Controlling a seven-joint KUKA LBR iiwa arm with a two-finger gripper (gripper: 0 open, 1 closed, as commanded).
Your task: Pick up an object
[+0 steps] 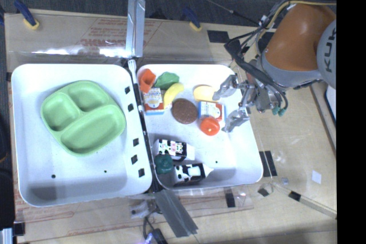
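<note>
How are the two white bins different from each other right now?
The left bin carries one big item, a green divided plate; the right bin carries many small ones, among them a brown round piece, a banana and a cow-patterned carton. The gripper hangs over the right bin's far side, while the left bin sits apart from the arm. Both are shallow, white, and meet along one edge.

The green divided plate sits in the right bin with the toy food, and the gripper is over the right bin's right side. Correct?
Not quite. The camera view shows the green divided plate in the left bin, apart from the toy food. The gripper is over the right bin's right side, as stated.
</note>
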